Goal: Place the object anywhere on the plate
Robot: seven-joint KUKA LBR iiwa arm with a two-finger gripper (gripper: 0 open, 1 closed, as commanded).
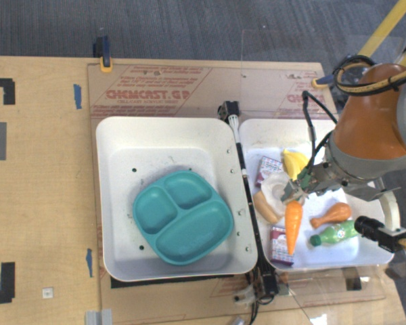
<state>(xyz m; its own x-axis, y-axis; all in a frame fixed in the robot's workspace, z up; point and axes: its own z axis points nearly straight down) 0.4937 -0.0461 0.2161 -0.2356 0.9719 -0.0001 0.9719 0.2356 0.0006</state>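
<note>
A teal plate with three compartments lies in the left white bin. In the right bin lie several toy foods: an orange carrot, a yellow piece, a tan bread roll, a chicken drumstick, a green bottle and two small purple packets. My gripper hangs low over the right bin, just above the carrot's top end and below the yellow piece. Nothing is visibly held between its fingers.
The arm's orange band and grey wrist cover the right bin's far right side. A black divider runs between the two bins. Brown board surrounds the bins.
</note>
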